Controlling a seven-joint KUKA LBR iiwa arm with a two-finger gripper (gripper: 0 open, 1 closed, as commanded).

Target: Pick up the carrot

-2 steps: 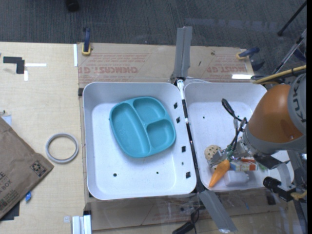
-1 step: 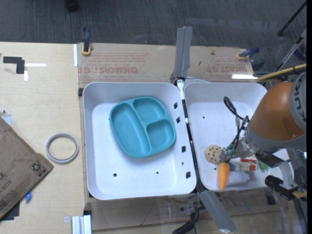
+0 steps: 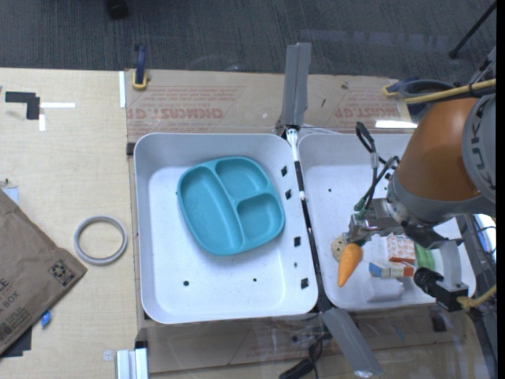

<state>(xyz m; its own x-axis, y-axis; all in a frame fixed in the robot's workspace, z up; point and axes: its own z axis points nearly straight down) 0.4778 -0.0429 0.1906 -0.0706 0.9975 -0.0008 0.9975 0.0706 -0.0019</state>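
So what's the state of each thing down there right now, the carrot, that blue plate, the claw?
carrot: lying in the right bin, tip toward the camera, its top at the gripper.
gripper: low over the carrot's top; a grasp can't be confirmed.
blue divided plate: flat in the left bin, nothing in its sections.
small packages: lying in the right bin beside the carrot.
tape ring: flat on the bench.

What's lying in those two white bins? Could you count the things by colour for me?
Blue: 1, the divided plate in the left bin
Orange: 1, the carrot in the right bin
Tan: 1, a small round piece beside the carrot
Red and white: 1, a small packet
Green: 1, a piece partly hidden by the arm
Total: 5
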